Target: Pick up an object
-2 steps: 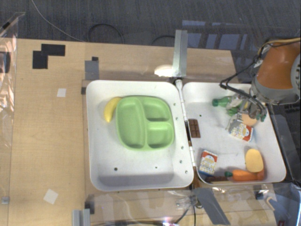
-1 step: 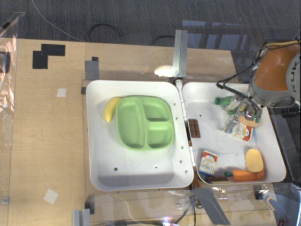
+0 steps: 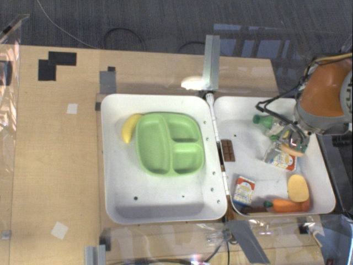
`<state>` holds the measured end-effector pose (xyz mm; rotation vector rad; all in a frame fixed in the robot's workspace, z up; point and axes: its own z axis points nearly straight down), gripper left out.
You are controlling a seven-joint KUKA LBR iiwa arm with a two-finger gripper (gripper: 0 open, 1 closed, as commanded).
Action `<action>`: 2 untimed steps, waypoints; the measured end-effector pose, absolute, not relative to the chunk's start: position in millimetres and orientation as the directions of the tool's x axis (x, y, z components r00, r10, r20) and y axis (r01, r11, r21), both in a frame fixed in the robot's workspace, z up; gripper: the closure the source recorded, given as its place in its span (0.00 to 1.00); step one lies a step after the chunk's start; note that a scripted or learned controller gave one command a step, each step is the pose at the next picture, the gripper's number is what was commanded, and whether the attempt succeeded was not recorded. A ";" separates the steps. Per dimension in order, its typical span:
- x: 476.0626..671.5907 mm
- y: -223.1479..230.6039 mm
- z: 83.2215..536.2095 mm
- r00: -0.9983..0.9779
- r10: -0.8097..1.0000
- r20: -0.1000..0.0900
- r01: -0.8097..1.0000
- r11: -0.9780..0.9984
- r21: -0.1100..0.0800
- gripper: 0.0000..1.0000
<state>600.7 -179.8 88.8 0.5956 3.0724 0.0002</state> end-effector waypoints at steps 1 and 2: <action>648.2 -150.5 88.6 -0.914 0.405 0.009 0.405 0.914 -0.005 0.00; 593.2 -201.0 89.0 -0.932 0.363 -0.011 0.363 0.932 0.000 0.00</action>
